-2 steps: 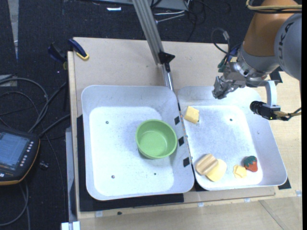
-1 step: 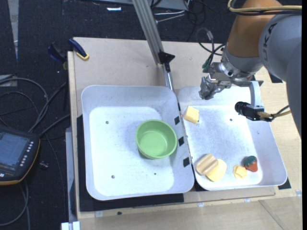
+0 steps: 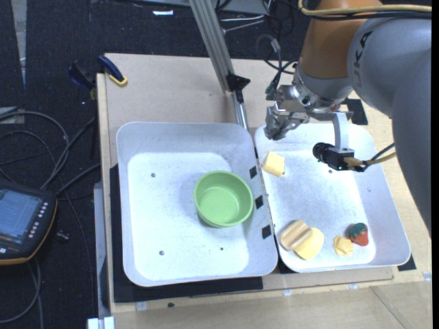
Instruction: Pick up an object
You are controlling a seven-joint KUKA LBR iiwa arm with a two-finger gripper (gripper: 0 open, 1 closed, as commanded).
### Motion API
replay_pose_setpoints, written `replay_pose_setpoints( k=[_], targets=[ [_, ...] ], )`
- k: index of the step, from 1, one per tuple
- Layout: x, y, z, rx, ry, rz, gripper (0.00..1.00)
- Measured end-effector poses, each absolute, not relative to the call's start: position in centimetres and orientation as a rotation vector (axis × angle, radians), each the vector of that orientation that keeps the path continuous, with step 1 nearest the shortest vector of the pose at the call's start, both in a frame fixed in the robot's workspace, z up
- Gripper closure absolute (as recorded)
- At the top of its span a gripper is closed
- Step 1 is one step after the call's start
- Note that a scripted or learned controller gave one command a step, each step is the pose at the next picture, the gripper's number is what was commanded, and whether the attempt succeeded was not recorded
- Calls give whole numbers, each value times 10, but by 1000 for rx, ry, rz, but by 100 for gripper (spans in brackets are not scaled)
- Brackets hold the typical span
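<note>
hand (image 3: 278, 130) above right bin's far-left corner, finger state unclear | yellow block (image 3: 274, 164) nearby | risk: wall (image 3: 258, 157) blocked descent, block slipped

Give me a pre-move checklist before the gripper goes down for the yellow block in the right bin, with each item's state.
1. Target in view: yellow block lies unobstructed at the left wall of the right bin. Ok.
2. Gripper position: above the bin's back left corner, just behind the block, not over it. Not ok.
3. Gripper holds nothing: cannot tell.
4. Room around block: nearest other items, the pale pieces, sit well toward the front. Ok.
5. Wall clearance: block sits close to the bin's left wall. Cannot tell if the gripper fits.
</note>
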State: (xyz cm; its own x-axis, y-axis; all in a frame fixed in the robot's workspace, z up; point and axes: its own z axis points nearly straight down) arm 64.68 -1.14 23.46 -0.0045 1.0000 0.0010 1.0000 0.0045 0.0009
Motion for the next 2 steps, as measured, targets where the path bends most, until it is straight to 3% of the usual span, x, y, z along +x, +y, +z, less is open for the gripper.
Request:
replay_pose_setpoints(
  k=[2],
  targets=[
    [643,79,229,-2216,-2226,-1,100]
  ],
)
